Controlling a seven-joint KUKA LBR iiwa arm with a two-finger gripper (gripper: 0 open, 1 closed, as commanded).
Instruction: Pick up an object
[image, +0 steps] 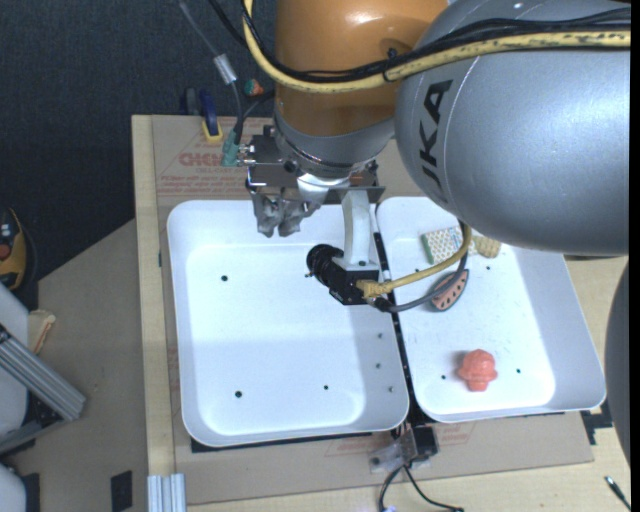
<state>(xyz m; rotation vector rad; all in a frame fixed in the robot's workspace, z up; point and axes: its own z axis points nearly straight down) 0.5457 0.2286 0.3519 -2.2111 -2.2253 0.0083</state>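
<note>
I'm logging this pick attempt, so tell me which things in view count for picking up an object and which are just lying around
For the job:
- tool, over the left bin's far edge
- left bin
- right bin
- pink lumpy object, right bin
- patterned pad, right bin
- dark oval piece, right bin

Lying about:
- cardboard sheet under the bins
- cable at the front edge

Bench (150, 300) w/ two white bins (200, 300)

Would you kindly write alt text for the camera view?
A grey and orange arm holds its gripper over the far edge of the left bin. The right bin holds a pink toy, a brush and a sponge.
</note>
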